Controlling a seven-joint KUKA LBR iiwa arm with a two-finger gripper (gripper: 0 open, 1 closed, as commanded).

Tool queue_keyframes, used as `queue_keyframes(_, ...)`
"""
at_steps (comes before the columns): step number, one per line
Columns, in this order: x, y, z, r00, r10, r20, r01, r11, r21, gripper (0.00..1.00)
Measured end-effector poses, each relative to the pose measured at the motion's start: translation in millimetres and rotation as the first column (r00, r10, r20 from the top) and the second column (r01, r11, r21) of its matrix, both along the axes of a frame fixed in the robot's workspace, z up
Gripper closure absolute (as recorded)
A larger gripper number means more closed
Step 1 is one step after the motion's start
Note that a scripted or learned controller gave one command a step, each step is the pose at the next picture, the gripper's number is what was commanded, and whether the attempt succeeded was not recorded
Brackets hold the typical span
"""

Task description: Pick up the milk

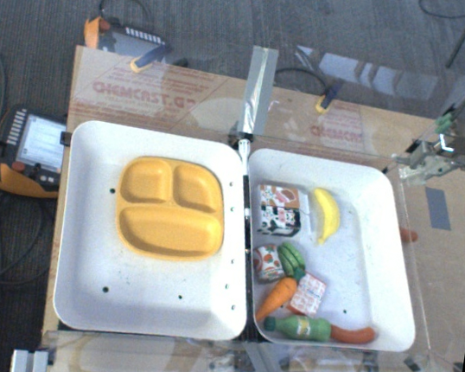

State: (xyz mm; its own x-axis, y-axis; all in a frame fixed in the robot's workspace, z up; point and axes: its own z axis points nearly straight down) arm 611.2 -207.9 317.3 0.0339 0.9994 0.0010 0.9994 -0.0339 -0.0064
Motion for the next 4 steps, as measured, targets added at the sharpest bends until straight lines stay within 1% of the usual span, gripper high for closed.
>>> queue_keyframes(1,0.7,-0.1,7.7,1.0,0.0,-0.002,0.0,1.0,0.0,1.0)
queue_keyframes(2,-39.9,-12.6,-20.1,0.997,0.077,0.003,-0.077,0.997,-0.002,1.0)
queue_keyframes(4,-37.7,-11.5,-4.7,0.997,0.08,0.0,-0.08,0.997,0.0,1.0)
